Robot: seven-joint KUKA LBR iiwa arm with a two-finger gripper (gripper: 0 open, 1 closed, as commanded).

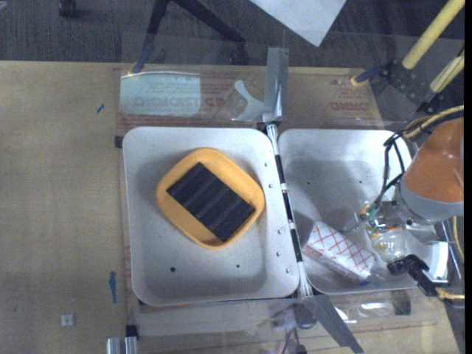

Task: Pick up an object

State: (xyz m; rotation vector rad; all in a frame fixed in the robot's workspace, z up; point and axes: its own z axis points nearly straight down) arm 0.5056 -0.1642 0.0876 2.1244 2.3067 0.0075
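Wooden bench (51, 198) carries two white bins: left bin (140, 271), right bin (324, 153). Dark floor and chair base (169, 6) beyond the far edge. One yellow pad with black ribbed top (210, 198) at left bin's centre. One red-checked white packet (338, 251) by right bin's near edge. Gripper (380, 231) hangs just beside packet; finger state unreadable

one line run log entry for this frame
arm: over right white bin | claw: beside red-checked white paper packet | left white bin: yellow pad with dark ribbed panel
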